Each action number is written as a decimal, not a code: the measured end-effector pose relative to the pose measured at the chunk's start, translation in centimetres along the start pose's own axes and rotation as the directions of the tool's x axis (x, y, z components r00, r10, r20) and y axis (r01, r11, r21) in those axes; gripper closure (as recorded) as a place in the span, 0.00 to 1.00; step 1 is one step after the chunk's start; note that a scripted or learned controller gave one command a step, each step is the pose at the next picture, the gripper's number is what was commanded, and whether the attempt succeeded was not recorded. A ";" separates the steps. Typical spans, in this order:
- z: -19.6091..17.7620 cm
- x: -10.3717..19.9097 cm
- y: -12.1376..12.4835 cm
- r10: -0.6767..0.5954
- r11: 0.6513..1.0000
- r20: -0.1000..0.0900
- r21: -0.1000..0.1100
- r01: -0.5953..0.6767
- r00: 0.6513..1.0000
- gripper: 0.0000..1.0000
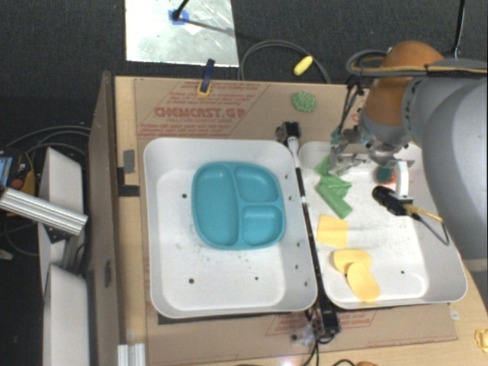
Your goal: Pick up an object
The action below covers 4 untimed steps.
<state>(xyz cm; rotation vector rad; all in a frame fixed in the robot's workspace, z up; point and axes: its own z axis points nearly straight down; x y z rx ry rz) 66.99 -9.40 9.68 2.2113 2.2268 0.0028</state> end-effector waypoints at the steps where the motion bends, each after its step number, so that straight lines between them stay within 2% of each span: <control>1: -3.5 -6.2 -6.6 0.013 1.000 0.002 0.003 -0.013 1.000 1.00; 2: -3.3 -5.7 -6.4 0.005 1.000 0.000 0.002 -0.005 1.000 0.00; 3: 1.5 -1.3 -7.5 0.001 1.000 -0.003 0.006 -0.001 1.000 0.00; 4: 1.1 -0.1 0.2 -0.002 1.000 0.000 -0.004 0.002 1.000 0.00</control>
